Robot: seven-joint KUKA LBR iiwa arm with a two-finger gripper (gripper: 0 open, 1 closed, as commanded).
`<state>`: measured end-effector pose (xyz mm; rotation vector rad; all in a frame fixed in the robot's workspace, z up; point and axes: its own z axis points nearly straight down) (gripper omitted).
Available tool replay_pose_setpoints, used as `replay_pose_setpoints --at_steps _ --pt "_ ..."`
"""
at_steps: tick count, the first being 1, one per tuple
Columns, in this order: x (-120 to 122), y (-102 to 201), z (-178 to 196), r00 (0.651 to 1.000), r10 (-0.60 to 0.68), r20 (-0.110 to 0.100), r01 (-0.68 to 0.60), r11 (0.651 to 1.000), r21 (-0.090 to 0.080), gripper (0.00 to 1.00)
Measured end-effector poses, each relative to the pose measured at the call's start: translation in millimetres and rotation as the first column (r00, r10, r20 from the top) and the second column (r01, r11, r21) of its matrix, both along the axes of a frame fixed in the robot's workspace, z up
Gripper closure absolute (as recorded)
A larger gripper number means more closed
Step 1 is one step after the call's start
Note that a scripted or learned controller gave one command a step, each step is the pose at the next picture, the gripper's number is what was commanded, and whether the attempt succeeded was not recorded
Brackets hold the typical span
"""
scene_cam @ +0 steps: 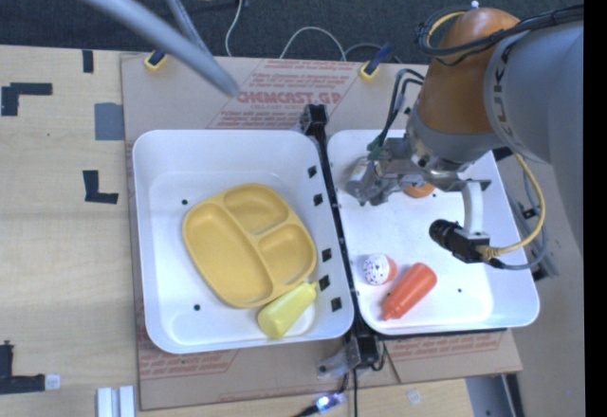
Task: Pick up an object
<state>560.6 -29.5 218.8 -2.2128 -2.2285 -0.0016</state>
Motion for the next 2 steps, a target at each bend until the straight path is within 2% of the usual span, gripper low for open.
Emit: replay_pose_setpoints --at_steps 1,2 --pt "-4.9 57.5 -0.9 1.000 -0.001 -0.002 0.001 1.000 0.000 1.00" --pt "10.5 107.3 5.7 1.000 0.000 0.000 0.000 1.000 0.000 1.00"
